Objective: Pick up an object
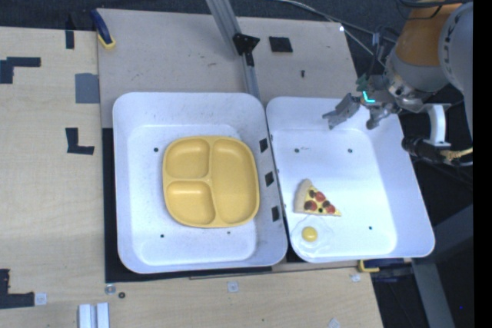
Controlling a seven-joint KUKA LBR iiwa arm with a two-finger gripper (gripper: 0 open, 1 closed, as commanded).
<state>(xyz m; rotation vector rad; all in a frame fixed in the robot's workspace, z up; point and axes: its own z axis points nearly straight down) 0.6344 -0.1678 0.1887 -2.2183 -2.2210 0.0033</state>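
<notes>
Nothing lifted yet: the two-finger gripper (357, 116) hangs spread and empty, the triangular toy pizza slice (314, 200) lying toward seven o'clock.

The grey arm (430, 27) reaches in from the right, its pincer (357, 113) spread wide, holding nothing.

Two bins sit side by side on the counter (177, 57). The left bin (131, 165) holds a divided tray (210, 182) at its middle. In the right bin (384, 188), a pizza slice (314, 200) lies toward 7 o'clock from centre (a small round piece (309, 234) just beside it at 6 o'clock). The tool (355, 113) hangs over that bin's 12 o'clock rim.
</notes>
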